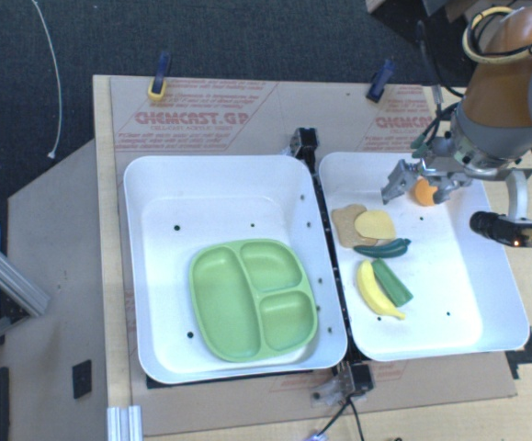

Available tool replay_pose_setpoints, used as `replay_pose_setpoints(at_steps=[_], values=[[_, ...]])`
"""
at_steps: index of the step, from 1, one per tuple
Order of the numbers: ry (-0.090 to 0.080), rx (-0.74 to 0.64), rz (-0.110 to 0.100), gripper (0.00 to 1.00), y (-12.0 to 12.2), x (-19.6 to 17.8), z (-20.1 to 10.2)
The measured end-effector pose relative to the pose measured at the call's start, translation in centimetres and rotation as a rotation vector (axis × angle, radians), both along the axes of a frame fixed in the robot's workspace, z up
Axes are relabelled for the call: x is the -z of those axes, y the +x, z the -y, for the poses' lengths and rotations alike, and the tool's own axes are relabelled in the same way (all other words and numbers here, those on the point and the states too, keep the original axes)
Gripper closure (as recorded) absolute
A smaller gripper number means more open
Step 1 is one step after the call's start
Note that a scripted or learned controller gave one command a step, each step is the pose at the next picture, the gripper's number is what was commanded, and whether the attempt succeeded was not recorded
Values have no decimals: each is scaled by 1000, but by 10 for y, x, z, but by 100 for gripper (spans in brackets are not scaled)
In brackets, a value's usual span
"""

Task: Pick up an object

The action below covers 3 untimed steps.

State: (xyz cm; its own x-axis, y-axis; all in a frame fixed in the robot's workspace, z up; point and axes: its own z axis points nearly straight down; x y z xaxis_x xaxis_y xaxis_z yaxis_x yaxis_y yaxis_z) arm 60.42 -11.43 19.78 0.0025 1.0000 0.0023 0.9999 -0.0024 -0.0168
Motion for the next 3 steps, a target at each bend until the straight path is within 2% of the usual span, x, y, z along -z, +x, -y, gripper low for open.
replay_pose_setpoints(at_steps=[1,2,3], values=[[-2,-3,15,0,3,-9,0],[-2,-2,14,0,8,35,-6],[-1,-1,10,0,5,96,0]])
